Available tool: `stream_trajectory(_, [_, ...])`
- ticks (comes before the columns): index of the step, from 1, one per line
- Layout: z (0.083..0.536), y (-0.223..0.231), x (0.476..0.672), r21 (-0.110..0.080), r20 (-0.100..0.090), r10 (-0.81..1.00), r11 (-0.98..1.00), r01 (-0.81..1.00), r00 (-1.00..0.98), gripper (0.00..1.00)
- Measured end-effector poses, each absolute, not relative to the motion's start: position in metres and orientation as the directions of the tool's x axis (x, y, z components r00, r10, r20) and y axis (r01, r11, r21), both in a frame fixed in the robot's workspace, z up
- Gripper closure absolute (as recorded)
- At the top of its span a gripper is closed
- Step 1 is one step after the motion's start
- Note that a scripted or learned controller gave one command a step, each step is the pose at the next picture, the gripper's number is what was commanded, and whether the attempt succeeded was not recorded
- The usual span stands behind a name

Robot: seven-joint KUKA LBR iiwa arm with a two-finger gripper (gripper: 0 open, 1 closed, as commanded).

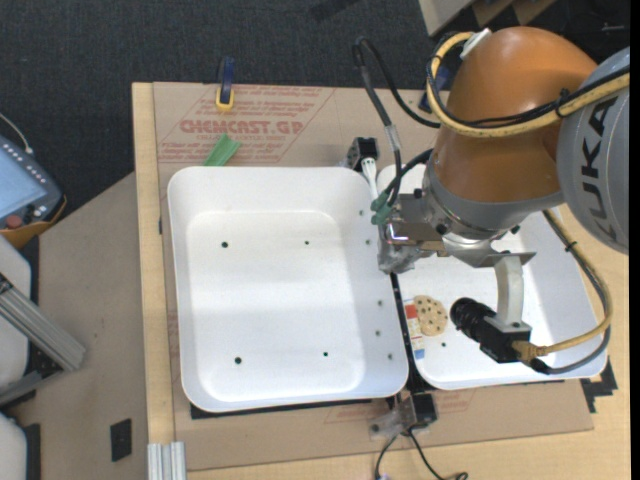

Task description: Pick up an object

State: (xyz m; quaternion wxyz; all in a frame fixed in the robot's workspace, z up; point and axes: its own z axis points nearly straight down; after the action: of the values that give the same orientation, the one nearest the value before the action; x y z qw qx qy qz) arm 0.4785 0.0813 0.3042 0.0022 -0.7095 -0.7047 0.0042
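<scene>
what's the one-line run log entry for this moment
arm: over right bin | gripper: low at right bin's left edge | round cookie-like item: lying in right bin, not held | left bin: untouched

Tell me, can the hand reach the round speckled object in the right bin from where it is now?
Probably yes. The round speckled object lies uncovered in the right bin, just below the hand, with nothing between them.

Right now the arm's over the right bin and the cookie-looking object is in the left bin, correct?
Not quite. The arm is over the right bin, but the cookie-like object lies in that right bin too, near its left wall, not in the left bin. The camera view shows it.
</scene>
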Motion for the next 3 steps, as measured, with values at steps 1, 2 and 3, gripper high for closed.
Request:
stream_trajectory(1, [0.337,0.117,0.479,0.004,0.002,1.000,0.004,1.000,-0.004,1.00])
stream_trajectory(2, [0.411,0.132,0.488,0.010,0.003,1.000,0.003,1.000,-0.003,1.00])
stream_trajectory(3, [0.452,0.171,0.479,0.006,0.003,1.000,0.005,1.000,-0.005,1.00])
